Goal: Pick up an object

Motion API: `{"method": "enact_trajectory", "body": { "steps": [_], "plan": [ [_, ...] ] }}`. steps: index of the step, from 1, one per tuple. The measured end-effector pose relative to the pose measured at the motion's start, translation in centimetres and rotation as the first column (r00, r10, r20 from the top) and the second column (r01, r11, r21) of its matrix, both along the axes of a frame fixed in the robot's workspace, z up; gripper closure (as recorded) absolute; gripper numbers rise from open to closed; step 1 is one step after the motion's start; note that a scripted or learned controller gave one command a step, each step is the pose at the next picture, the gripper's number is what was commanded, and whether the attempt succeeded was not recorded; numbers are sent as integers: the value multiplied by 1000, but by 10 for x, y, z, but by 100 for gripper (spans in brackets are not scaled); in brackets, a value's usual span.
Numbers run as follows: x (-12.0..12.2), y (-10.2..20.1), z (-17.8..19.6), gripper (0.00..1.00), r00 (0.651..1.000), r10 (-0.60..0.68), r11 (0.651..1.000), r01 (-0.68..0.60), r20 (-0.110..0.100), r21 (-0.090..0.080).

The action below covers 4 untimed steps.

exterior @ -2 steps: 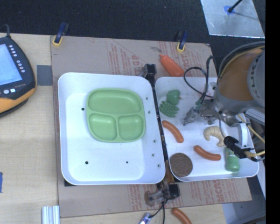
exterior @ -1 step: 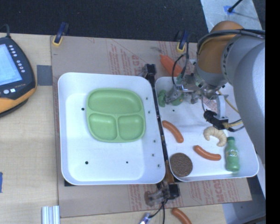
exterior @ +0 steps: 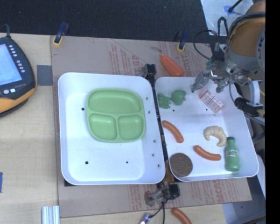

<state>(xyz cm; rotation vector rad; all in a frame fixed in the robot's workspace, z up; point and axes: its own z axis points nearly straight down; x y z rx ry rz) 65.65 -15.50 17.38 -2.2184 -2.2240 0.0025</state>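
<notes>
- At upper right of the frame, the gripper point(exterior: 206, 80) is hanging over the right bin point(exterior: 249, 139), its fingers spread apart and clamping nothing.
- Just right of it, a small packet point(exterior: 211, 101) is lying flat on the bin floor; being nearest, it is probably the target.
- I judge the packet light, thin and crinkly, so it is likely calling for a pinch across its short sides, with the fingertips pressing close to the floor.
- Further choices are sitting lower in that bin: a croissant point(exterior: 215, 135), a green bottle point(exterior: 232, 154), two sausages point(exterior: 172, 131) point(exterior: 207, 153), a cookie point(exterior: 181, 164) and broccoli point(exterior: 171, 98) at its upper left.
- Left of centre, a green tray point(exterior: 115, 114) is resting in the left bin point(exterior: 74, 167).
</notes>
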Motion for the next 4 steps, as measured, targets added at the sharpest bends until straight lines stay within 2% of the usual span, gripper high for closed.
{"method": "enact_trajectory", "body": {
  "steps": [1, 2, 3, 4],
  "plan": [
    [0, 93, 18, 0, 1000, 3, 1000, -3, -3, 2],
    [1, 62, -76, 0, 1000, 0, 1000, 0, 3, -2],
    [2, 62, -65, 100, 1000, 3, 1000, -3, 3, 0],
    [0, 87, 19, 100, 1000, 2, 1000, -2, 0, 1]
  ]
}}
